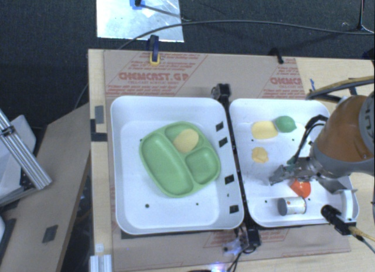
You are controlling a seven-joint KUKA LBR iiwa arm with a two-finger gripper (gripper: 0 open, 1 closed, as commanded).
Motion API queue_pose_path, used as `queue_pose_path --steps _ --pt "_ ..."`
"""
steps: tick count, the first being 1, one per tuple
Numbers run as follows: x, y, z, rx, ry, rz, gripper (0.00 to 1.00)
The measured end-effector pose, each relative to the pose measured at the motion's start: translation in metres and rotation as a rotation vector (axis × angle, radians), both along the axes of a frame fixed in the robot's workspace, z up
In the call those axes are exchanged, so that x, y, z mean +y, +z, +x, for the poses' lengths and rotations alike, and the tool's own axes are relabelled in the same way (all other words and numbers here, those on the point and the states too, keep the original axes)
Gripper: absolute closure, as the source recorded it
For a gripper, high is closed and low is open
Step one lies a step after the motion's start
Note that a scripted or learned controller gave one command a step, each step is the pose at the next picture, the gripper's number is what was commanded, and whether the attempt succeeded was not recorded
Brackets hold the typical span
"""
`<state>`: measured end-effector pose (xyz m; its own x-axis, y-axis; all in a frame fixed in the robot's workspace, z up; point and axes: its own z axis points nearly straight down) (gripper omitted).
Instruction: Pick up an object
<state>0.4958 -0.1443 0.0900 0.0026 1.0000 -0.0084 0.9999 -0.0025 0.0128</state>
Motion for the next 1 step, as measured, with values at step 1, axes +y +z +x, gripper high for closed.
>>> queue_pose_path --steps 1 --pt "-0.0009 0.0122 0.0031 -0.011 0.0 -0.004 1.0"
